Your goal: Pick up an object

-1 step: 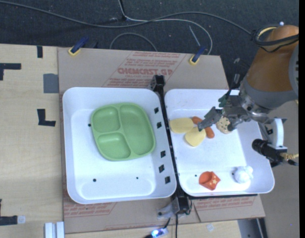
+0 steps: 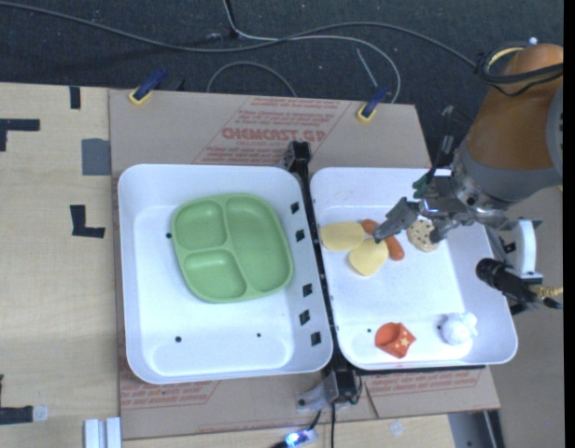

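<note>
In the right bin (image 2: 413, 353) we find the likely targets bunched near the top: two yellow pieces (image 2: 355, 246), an orange stick (image 2: 393, 247) just beside them, and a speckled cookie (image 2: 421, 237) a little to the right. A red piece (image 2: 395, 340) and a white lump (image 2: 457, 328) lie apart near the bin's lower edge.

The gripper (image 2: 411, 222) hangs over that cluster, its dark fingers (image 2: 396, 222) spread — one reaching toward the stick, the other close by the cookie — and nothing sits between them. We judge this the approach step; no grasp is made yet.

Next we would need to settle on one item, drop squarely over it and close without nudging its neighbours.

The left bin (image 2: 143, 250) holds a green tray (image 2: 231, 247).
</note>
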Action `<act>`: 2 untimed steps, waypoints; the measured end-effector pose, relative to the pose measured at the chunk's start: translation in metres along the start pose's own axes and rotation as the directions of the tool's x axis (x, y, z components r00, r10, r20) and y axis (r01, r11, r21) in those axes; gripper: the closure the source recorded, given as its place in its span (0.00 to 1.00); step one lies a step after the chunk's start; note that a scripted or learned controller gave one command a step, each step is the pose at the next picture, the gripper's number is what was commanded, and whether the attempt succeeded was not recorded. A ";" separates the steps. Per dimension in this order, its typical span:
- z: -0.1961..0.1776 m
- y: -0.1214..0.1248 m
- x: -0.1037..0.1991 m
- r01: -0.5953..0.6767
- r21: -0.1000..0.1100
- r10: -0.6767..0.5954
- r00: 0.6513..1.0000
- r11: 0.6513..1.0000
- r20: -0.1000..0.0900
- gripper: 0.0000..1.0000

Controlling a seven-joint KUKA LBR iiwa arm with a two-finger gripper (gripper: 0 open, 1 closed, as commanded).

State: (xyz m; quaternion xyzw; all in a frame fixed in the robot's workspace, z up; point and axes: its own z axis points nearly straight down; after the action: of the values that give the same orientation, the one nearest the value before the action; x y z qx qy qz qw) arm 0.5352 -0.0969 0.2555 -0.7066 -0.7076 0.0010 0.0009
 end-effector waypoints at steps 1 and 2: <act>0.045 0.002 0.002 0.000 0.004 0.000 1.000 1.000 0.000 0.00; 0.100 -0.009 0.003 -0.001 0.007 0.001 1.000 1.000 -0.001 0.00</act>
State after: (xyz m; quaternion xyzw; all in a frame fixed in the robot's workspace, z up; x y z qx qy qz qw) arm 0.5258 -0.0940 0.1557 -0.7069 -0.7073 0.0029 0.0036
